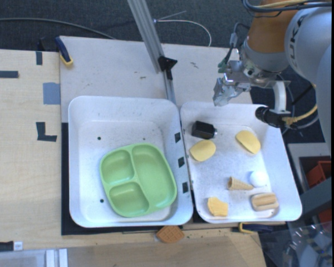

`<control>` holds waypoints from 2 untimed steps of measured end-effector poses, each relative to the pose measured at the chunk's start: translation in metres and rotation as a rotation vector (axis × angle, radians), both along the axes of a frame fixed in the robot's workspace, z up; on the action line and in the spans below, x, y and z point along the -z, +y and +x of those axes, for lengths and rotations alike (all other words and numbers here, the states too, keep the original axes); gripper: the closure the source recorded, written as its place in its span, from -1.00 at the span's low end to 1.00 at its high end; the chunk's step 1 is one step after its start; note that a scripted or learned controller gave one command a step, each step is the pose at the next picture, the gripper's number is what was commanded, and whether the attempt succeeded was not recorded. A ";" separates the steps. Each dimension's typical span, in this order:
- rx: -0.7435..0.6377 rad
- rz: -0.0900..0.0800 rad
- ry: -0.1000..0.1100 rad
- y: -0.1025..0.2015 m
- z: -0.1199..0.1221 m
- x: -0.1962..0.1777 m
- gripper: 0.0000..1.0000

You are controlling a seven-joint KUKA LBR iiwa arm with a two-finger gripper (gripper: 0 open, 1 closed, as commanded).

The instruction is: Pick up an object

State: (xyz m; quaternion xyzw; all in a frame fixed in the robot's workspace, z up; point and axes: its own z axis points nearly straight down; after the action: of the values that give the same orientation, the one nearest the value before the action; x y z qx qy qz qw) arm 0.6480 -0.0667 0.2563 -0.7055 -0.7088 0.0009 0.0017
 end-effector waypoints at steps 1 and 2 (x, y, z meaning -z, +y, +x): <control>0.000 0.000 0.000 0.040 -0.015 0.008 1.00; -0.001 0.000 0.002 0.089 -0.035 0.024 1.00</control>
State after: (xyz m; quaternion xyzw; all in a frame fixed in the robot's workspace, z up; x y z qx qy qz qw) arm 0.6127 0.0219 0.2321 -0.7052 -0.7090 0.0014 0.0022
